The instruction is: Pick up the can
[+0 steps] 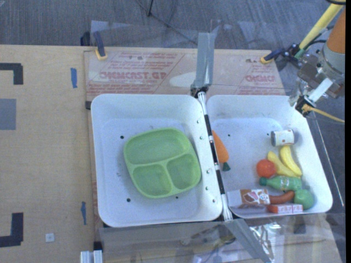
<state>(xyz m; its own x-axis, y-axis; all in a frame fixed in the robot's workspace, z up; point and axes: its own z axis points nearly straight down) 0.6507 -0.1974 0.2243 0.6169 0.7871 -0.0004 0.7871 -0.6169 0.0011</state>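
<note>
- A green, three-compartment plastic plate [162,162] lies in the left white bin [104,114], left of centre.
- An orange toy carrot [220,148] rests against the right white bin's [247,106] left wall.
- The small white can [282,138] lies on its side at right centre, just above a yellow banana [289,160].
- The gripper [311,84] hangs at upper right, apart from the can; its state cannot be told.

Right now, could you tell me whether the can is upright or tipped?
Tipped: the can lies on its side in the right bin, dark end leftward.
</note>
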